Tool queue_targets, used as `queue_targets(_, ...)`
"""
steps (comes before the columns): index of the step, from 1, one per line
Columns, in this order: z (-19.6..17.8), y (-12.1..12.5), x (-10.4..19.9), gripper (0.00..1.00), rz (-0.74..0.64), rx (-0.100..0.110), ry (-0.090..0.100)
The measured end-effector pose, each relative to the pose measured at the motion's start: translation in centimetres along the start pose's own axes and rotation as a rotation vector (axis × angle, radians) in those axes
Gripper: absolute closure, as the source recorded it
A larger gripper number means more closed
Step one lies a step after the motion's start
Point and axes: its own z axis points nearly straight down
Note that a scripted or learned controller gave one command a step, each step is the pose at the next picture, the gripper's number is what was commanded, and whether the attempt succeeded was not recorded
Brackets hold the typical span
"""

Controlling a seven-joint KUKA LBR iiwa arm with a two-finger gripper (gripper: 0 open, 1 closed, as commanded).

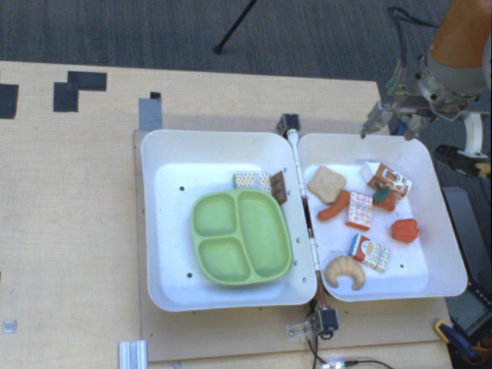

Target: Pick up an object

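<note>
While gripper hovers | toy food lies below, apart

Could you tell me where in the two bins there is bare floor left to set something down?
Left bin: a bare strip left of the green tray, and its far left corner. Right bin: the near right corner, beyond the croissant and tomato. Its middle is crowded, from the bread slice to the cartons.

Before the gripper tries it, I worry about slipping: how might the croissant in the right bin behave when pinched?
The croissant looks glossy and curved, so narrow fingers may slide off its rounded back. It lies flat on the right bin floor, so rolling seems unlikely. Probably light, toy-like.
</note>
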Motion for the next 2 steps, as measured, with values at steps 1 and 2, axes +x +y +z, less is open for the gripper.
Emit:
queue_targets(1,11.6,-5.5,2.4,0.0,0.003,0.003,0.001)
queue_targets(2,17.9,-7.9,2.2,0.0,0.003,-0.015,-0.006)
